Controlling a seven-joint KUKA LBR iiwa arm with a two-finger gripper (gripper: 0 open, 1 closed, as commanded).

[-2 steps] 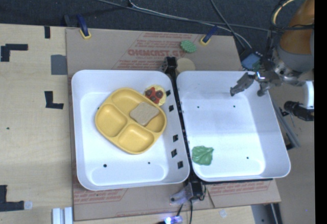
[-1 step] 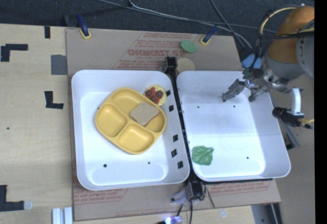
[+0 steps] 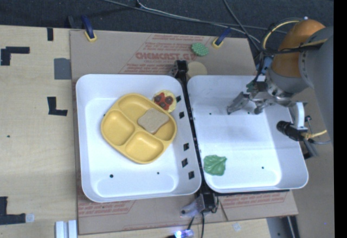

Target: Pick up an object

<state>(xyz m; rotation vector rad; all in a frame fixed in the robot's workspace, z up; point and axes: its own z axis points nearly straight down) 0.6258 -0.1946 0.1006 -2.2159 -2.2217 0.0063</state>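
A green lettuce-like piece (image 3: 214, 165) lies in the right bin (image 3: 282, 177), near its front left corner. My gripper (image 3: 247, 104) hangs over the back part of the same bin, well behind the green piece. Its fingers (image 3: 236, 106) are spread open, with nothing between them. In the left bin (image 3: 92, 166) sits a yellow divided plate (image 3: 124, 128) with a tan bread slice (image 3: 153, 120) on it. A small red and dark food piece (image 3: 165, 100) lies at the plate's back right edge.
A green round tag (image 3: 199, 48) lies on the cardboard behind the bins. Blue-and-yellow clamps (image 3: 88, 31) (image 3: 220, 39) hold the board's back edge. A row of black clips (image 3: 186, 139) runs along the seam between the bins. Cables cross the dark floor behind.
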